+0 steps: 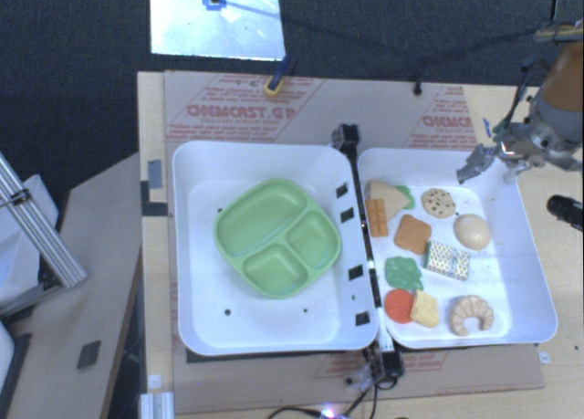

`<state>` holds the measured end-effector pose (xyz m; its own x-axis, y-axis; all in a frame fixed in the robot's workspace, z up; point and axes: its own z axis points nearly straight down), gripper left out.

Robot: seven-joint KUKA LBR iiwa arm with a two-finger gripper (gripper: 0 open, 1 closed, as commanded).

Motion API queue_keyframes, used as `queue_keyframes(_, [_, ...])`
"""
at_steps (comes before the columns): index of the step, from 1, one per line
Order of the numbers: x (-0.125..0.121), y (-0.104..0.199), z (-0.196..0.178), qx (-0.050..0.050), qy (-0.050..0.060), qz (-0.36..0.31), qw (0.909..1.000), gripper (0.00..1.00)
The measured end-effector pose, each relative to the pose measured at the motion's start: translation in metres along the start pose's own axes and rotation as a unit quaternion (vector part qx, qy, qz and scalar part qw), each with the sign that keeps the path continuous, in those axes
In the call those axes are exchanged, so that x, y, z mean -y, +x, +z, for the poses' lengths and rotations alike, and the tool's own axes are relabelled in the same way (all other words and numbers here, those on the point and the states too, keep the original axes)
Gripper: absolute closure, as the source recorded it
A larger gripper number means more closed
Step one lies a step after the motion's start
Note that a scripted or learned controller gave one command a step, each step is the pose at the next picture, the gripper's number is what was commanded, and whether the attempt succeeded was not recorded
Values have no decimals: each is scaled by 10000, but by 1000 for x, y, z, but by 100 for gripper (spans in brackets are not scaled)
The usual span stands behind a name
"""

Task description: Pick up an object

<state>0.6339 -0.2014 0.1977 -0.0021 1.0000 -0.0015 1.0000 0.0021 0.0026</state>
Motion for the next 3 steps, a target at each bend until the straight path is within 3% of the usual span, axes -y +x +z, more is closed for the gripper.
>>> queue_keyframes(2, [-4, 8, 111, -5, 10, -22, 10000, 0])
queue_keyframes(3, [-6, 7, 96, 10, -33, -30, 10000, 100])
